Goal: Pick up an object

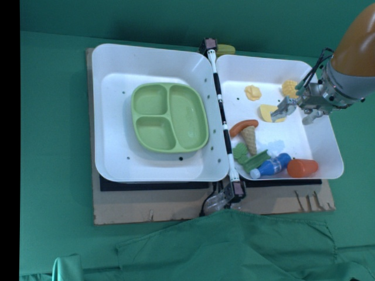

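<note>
A green cloth (58, 157) is covering the worktop, and a cardboard sheet (146, 212) is lying on it under two white bins. The left bin (111, 98) is holding a light green divided plate (170, 117), lying flat near its middle. The right bin (234, 75) is sitting just beside it, the two meeting along a black-and-white rail (220, 104). The arm (354, 57) is reaching in from the right, its orange band showing above the grey wrist. The pincer (297, 111) is hanging over the right bin's upper right part with its two fingers spread apart and nothing between them; one fingertip is sitting just beside a yellow wedge (268, 113). A yellow ridged piece (289, 88) is lying close behind the pincer, and a small yellow lump (253, 92) is lying to its left. Toward the bin's front, an orange cup (302, 167) is lying on its side near a blue bottle (272, 165), with green pieces (246, 156), a cone (250, 138) and a red sausage (243, 127) clustered by the rail.
</note>
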{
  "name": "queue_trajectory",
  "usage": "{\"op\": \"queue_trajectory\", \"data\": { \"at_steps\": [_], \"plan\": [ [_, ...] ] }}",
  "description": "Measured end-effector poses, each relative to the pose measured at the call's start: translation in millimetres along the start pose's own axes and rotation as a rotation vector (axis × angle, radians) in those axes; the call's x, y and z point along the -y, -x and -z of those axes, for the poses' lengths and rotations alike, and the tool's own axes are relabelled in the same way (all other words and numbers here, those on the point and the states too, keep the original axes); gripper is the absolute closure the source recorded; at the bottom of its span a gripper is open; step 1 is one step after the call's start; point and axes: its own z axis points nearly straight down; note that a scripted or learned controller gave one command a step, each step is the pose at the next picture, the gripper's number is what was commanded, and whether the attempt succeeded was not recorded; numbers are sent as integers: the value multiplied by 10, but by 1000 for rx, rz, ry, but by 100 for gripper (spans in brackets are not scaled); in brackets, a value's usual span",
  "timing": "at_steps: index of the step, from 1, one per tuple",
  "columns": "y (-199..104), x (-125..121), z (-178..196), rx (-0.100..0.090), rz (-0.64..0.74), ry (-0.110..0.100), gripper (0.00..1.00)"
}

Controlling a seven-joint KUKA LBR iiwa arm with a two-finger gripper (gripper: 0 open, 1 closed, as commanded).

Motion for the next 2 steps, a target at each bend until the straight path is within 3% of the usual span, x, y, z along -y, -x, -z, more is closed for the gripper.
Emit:
{"op": "queue_trajectory", "data": {
  "at_steps": [1, 2],
  "plan": [
    [187, 258, -959, -1, -10, -12, 0],
    [466, -664, -894, 3, -3, -4, 0]
  ]
}}
